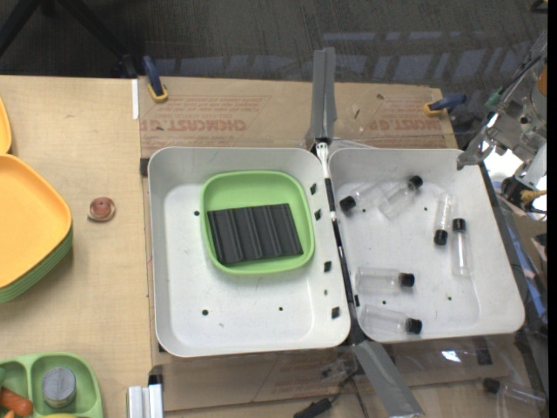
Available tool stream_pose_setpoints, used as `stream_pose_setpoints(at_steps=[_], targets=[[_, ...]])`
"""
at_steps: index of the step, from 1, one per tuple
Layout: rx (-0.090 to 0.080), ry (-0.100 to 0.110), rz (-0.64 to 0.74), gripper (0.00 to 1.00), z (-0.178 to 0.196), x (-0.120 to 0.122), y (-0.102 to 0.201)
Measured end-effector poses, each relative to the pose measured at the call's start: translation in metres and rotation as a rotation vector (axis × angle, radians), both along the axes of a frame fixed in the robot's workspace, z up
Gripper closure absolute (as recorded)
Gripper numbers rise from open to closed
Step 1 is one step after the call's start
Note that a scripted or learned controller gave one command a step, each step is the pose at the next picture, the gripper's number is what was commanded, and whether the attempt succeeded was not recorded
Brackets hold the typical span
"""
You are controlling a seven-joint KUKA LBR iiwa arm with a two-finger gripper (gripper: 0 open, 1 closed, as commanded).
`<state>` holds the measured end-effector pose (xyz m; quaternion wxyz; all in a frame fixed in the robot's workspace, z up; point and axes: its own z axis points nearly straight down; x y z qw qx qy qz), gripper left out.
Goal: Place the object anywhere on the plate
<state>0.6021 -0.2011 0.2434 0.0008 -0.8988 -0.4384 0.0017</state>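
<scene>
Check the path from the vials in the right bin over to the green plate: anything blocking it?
Only the two bins' adjoining rims lie between them. The clear vials lie loose in the right bin. The green plate sits in the left bin, and a dark ribbed block covers most of its centre, leaving mainly the rim free.

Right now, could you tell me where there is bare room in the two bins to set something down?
Left bin: bare floor below the green plate, whose middle carries a dark ribbed block. Right bin: crowded with clear vials; only a small central patch between them is free.
</scene>
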Motion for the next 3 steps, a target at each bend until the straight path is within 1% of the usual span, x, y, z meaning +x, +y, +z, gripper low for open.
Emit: stream_pose_setpoints(at_steps=[1, 2, 3], targets=[[-0.001, 0.000, -0.116, 0.00, -0.001, -0.002, -0.002], [-0.001, 0.001, -0.269, 0.00, 0.004, -0.002, 0.002], [-0.003, 0.001, -0.509, 0.00, -0.003, 0.004, -0.021]])
